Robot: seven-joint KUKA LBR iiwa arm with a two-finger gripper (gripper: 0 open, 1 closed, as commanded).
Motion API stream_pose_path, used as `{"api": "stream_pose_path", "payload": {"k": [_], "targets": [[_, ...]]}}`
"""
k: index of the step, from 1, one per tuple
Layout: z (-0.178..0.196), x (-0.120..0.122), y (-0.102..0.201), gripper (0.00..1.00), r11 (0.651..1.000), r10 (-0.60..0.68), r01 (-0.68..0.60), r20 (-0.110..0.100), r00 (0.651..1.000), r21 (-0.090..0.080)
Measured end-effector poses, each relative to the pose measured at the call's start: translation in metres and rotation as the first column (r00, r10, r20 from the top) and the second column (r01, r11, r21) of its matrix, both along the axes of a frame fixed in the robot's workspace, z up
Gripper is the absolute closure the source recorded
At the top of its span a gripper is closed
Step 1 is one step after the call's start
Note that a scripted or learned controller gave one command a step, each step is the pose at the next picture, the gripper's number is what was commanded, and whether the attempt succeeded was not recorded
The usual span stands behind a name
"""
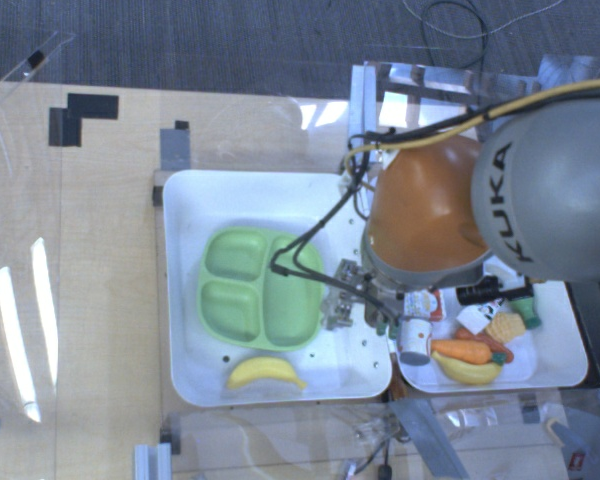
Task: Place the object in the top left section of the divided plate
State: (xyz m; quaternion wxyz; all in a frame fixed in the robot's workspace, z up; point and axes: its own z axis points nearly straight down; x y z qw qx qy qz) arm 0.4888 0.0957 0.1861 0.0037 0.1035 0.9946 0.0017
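**Claw parked at the plate's right edge, bananas counted**

So here's the layout. Two white bins sit side by side on the wooden counter (70, 298). The left bin (180, 268) has one green divided plate (260, 288) in it, with three sections: two smaller ones stacked on its left side and one long one on the right. All three sections look bare. One yellow banana (265, 373) lies in the same bin, just below the plate's lower edge, close to it but not on it.

The right bin (570, 363) is mostly covered by the arm (540, 198). What I can count in there: one carrot (462, 350), a second banana (468, 370) right under it and touching it, one cracker-looking tan piece (507, 326), and a white cylinder thing (414, 340) near the dividing wall. There's more clutter behind those that I can't make out.

The claw (355, 308) hangs over the right part of the left bin, just beside the plate's right rim. It's too dark and tangled with cables to say if it's wide or narrow, honestly can't tell, and I can't see anything between the fingers.
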Motion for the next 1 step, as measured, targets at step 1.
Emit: {"api": "stream_pose_path", "payload": {"k": [1], "targets": [[-0.0599,-0.0005,0.0280,1.00,0.993,0.122,-0.122,-0.001,0.993,0.000]]}}
